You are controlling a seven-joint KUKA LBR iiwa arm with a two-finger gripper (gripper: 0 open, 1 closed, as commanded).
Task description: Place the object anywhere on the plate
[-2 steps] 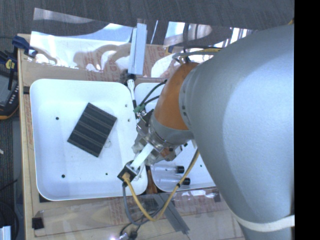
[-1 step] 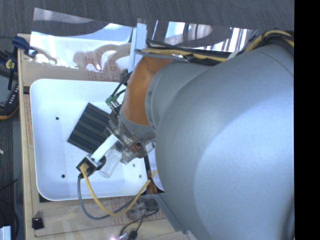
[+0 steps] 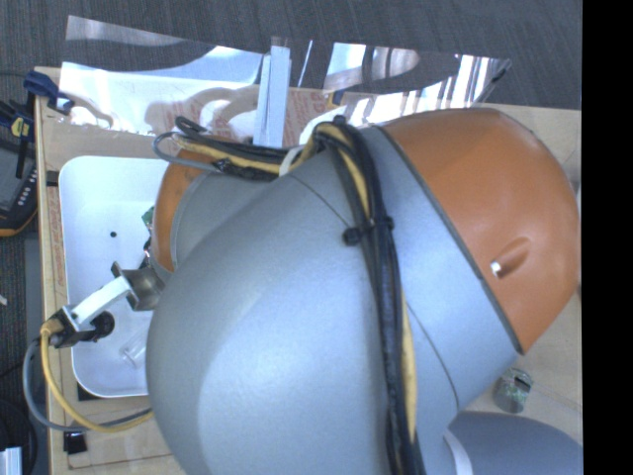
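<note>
The arm's grey body (image 3: 297, 344) and its orange band (image 3: 475, 216) hang close under the camera and cover most of the bench. The arm reaches over the left white bin (image 3: 89, 226) and hides most of its floor. A small green sliver (image 3: 148, 216) peeks out at the arm's edge inside that bin; I cannot tell what it is. A faint clear or white thing (image 3: 131, 354) lies near the bin's front corner.
A bundle of black and yellow cables (image 3: 371, 265) runs over the arm. A yellow cable loop (image 3: 59, 394) and a white bracket (image 3: 99, 305) hang over the left bin's front edge. Shiny foil panels (image 3: 158, 77) stand along the back of the bench.
</note>
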